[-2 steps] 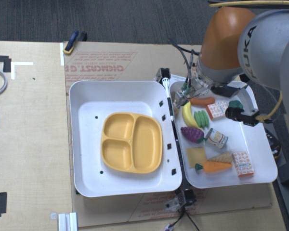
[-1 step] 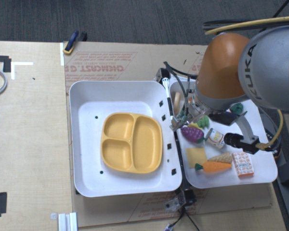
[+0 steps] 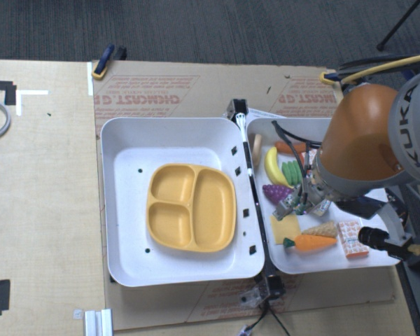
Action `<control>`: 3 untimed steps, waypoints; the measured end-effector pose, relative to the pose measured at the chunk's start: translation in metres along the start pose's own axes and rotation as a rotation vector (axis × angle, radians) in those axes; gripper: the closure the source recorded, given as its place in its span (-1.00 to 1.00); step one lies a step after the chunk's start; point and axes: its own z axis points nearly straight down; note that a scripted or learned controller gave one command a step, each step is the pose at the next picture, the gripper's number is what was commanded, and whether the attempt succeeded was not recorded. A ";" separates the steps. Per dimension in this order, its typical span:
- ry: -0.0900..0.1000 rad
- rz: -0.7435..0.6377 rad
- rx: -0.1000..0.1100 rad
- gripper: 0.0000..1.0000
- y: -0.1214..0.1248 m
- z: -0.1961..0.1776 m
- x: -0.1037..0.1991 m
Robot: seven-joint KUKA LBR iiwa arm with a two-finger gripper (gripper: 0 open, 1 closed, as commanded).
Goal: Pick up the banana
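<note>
We record the left bin (image 3: 119,208) holding a yellow divided plate (image 3: 192,206) near its centre. In the right bin (image 3: 280,257), the banana (image 3: 273,165) lies near the left wall, just beside a green item (image 3: 292,172), with purple grapes (image 3: 276,192) below it and a carrot (image 3: 313,243) further down. The gripper (image 3: 299,200) hangs just right of the grapes; we cannot tell how its jaws stand.

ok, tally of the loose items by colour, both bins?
Yellow: 3 - divided plate, banana, cheese slice
Orange: 2 - carrot, another partly under the arm
Green: 1
Purple: 1 - grapes
Tan: 1
Red-white carton: 1
Total: 9
</note>
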 end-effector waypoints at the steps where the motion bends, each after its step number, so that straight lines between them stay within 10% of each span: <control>1: 0.000 0.000 0.000 -1.00 0.000 0.000 0.000; 2: 0.000 -0.014 0.000 -1.00 0.095 -0.017 -0.017; 3: -0.001 -0.199 -0.001 -1.00 0.119 0.000 -0.026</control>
